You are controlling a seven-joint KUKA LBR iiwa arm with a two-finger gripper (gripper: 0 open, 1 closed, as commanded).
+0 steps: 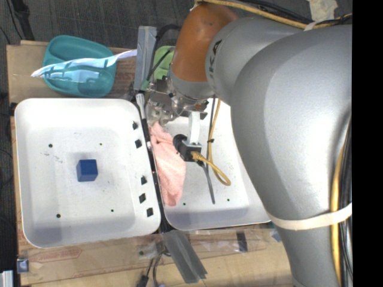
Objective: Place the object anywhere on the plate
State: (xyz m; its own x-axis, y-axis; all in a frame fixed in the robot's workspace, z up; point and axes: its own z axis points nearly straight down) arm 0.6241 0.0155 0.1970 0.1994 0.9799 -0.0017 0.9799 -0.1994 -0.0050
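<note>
Arm (263, 70) hiding much of right bin (230, 211), tool (161, 109) grip unreadable, pink cloth (169, 166) below

arm (263, 70) lettering: dark marks beside orange band (194, 43), partly hidden, unreadable
bins: no text
teal bowl (78, 64): no readable label
other signs: none legible

block (87, 170) in left bin (36, 220) | cloth (169, 166) in right bin (230, 211)
</note>
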